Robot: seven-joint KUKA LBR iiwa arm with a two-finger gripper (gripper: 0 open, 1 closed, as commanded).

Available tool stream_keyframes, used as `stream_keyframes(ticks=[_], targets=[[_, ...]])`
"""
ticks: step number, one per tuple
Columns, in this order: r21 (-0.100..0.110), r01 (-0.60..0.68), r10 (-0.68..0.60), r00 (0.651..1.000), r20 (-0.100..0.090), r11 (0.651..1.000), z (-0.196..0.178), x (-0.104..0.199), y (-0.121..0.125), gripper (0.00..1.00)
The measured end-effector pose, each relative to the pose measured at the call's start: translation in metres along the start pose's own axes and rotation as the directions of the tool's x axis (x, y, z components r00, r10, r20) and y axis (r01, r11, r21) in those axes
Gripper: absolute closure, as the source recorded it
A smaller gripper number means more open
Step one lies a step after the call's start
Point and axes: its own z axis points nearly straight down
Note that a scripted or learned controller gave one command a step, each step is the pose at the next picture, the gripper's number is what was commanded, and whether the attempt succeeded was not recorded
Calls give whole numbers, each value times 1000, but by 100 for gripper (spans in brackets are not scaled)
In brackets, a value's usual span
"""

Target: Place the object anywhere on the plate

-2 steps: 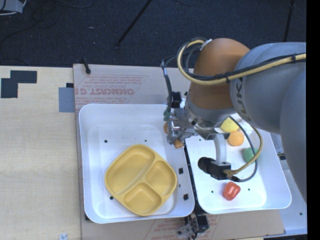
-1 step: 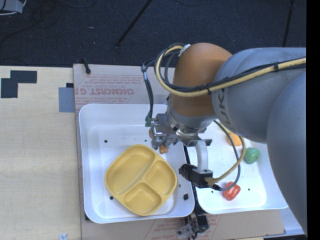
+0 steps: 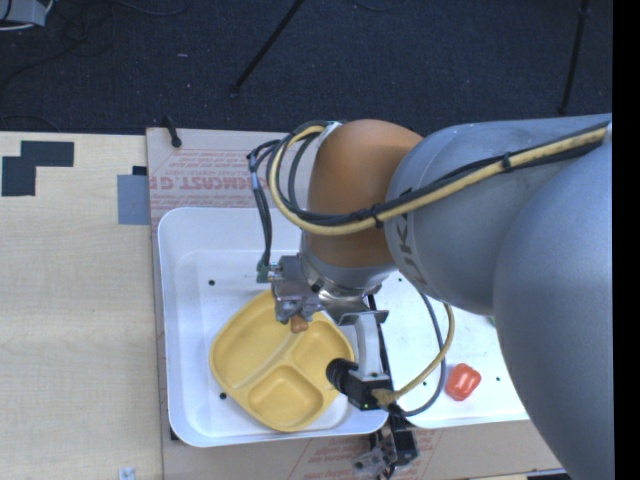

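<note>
Arm (image 3: 420, 228) over the plate (image 3: 255, 363).
Grip state: can't tell. Red object (image 3: 462, 381), lower right, looks light, smooth; pinch its sides.

The far part of the scene is a dark carpeted floor (image 3: 330, 48), dimly lit. Thin dark rods or stand legs cross it at a slant, one near the centre (image 3: 275, 33) and one at far right (image 3: 575, 53). Loose cables (image 3: 25, 8) lie at far left. The worktop (image 3: 75, 318) is pale wood-grain board, evenly and brightly lit. It carries dark rectangular patches (image 3: 40, 163) at far left and a grey square patch (image 3: 131, 198) beside the cardboard. A brown cardboard sheet (image 3: 205, 178) with reversed red lettering lies on the worktop; its near edge shows more print (image 3: 330, 458).
</note>
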Motion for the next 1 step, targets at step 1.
stream_keyframes(ticks=[1], targets=[[-1, -1, 1, 1000, 0, 1000, -1, 0, 0, 0]])
